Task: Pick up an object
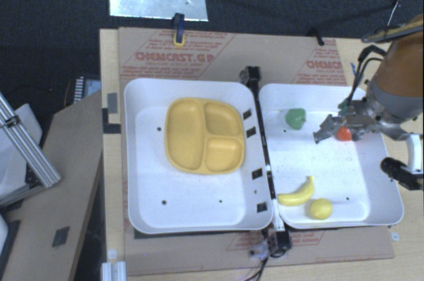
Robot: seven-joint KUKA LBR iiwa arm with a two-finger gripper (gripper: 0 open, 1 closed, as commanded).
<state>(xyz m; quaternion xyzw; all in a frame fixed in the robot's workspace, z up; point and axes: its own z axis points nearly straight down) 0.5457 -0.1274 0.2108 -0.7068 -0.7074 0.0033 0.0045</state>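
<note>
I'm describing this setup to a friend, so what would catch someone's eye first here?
First, the yellow divided plate, lying in the middle of the left bin. Next, the grey and orange arm reaching in from the right over the right bin, its gripper beside a small red object. A green piece lies near the bin's back; a banana and a lemon lie at the front.

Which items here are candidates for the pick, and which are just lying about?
Job in hand: gripper over the right bin; small red-orange object beside it; green object; banana; yellow lemon-like fruit.

Lying about: yellow divided plate in the left bin.
</note>
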